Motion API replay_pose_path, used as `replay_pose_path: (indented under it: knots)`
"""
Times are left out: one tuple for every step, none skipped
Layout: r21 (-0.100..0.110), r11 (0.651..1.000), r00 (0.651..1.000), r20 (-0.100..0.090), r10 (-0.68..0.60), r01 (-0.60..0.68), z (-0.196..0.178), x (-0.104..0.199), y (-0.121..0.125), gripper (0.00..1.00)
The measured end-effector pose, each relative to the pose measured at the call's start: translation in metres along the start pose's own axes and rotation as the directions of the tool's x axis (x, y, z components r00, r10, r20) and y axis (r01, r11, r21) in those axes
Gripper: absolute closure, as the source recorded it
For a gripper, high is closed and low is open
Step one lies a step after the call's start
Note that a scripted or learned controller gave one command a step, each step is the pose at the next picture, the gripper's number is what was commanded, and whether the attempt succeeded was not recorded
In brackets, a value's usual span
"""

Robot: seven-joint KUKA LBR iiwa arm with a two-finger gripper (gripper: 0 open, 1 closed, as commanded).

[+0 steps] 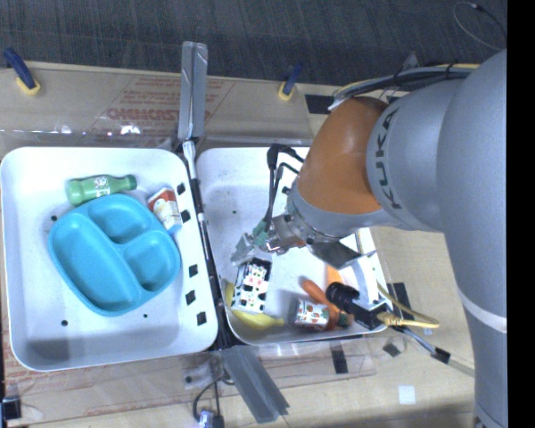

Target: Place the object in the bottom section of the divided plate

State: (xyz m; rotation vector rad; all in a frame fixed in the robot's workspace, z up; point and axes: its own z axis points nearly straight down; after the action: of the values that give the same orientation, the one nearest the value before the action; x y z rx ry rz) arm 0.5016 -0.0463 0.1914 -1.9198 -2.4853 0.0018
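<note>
The blue divided plate [116, 255] lies in the left bin [36, 328], with two small sections toward the top and right and a large one at the lower left; nothing lies in them. My gripper [250, 244] hangs low over the middle of the right bin [227, 185], just above a black-and-white patterned box [251, 285]. Under that box lies a yellow banana [254, 317]. To the right of the box are an orange carrot [314, 288] and a small can with a red label [311, 314].
A green bottle [100, 185] lies along the plate's top edge in the left bin. A small red-and-white packet [165, 208] rests against the plate's upper right rim, close to the wall between the bins. The arm's bulk covers the right bin's right half.
</note>
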Motion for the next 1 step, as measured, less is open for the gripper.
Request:
replay_pose_path:
  knots:
    - [0.002, 0.999, 0.999, -0.001, -0.038, 0.038, -0.005, 0.0631, 0.0636, 1.0]
